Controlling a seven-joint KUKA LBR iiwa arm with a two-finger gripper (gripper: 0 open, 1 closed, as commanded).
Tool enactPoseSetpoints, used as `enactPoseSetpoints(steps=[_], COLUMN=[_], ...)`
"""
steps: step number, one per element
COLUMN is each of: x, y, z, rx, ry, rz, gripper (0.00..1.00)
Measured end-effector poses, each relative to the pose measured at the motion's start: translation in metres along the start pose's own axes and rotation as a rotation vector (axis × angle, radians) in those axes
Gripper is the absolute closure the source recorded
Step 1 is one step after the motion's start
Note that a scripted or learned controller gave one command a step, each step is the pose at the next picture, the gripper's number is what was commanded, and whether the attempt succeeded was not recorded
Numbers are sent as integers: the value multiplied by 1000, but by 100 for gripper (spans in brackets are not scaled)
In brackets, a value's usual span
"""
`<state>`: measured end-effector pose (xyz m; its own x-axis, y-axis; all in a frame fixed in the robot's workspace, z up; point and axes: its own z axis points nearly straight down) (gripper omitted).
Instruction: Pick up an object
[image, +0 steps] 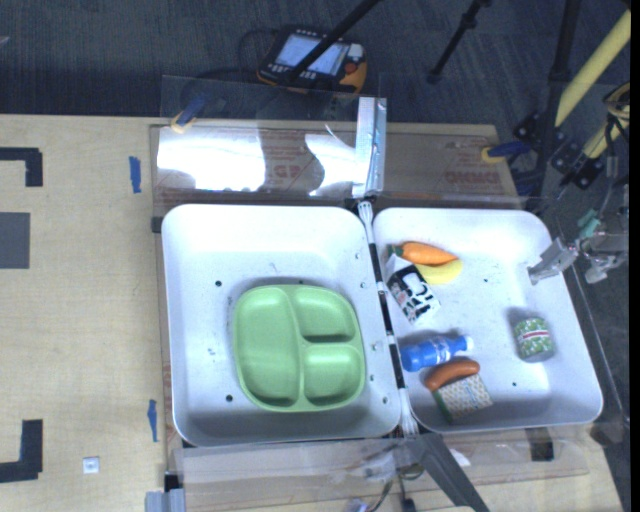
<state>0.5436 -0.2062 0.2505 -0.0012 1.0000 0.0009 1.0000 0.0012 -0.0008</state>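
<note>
- Two shallow white plastic bins (200, 250), smooth, slightly glossy
- Green divided plastic tray (297, 346), matt
- Blue plastic bottle (432, 352), shiny
- Pale wooden bench top (80, 300), smooth, at nine o'clock

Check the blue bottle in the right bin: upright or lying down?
Lying down. The blue bottle rests on its side on the right bin floor, white cap pointing right, just above the orange sausage-shaped item.

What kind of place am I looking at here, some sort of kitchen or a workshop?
Most likely a robotics lab test bench: two white bins hold toy food and a green divided plate, a gripper reaches in, and a control pendant lies behind.
</note>
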Motion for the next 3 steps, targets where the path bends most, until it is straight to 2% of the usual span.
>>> enactPoseSetpoints(steps=[1,2,3], x=[-18,-14,-12], y=[-26,-34,-32], z=[79,108,112], rx=[-1,-32,-48], ry=[-1,-7,-10], rz=[73,64,83], gripper=[0,0,0])
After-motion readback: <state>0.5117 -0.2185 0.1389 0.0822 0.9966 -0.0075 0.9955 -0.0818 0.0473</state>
